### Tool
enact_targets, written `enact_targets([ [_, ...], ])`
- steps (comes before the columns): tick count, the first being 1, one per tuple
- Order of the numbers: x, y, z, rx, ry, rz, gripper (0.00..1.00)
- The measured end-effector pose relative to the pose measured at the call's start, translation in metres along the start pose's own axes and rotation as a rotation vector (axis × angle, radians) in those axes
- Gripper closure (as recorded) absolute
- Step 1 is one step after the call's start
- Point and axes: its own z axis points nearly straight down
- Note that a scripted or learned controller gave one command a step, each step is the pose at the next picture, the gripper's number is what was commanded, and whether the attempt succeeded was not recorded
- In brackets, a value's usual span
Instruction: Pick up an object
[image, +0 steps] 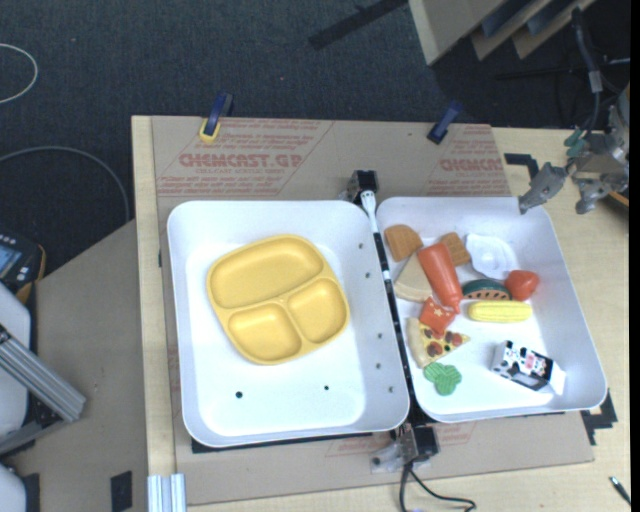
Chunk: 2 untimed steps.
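Now the left bin (200, 380) holds a yellow plate (277, 298); toy foods (455, 300) fill the right bin (570, 330).

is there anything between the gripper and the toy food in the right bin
Nothing visible. The gripper hangs beyond the right bin's far right corner, and the white piece and tomato lie nearest, uncovered.

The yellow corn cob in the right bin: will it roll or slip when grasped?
The corn cob looks round and long, so it would likely roll if nudged sideways. Its glossy surface suggests hard, light, somewhat slippery plastic. The watermelon slice touching it may block rolling that way.
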Motion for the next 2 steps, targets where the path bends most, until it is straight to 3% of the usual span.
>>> enact_targets([
  [1,0.001,0.002,-0.008,-0.014,-0.004,-0.003,0.00],
  [2,0.000,0.005,0.034,-0.010,-0.003,-0.004,0.00],
])
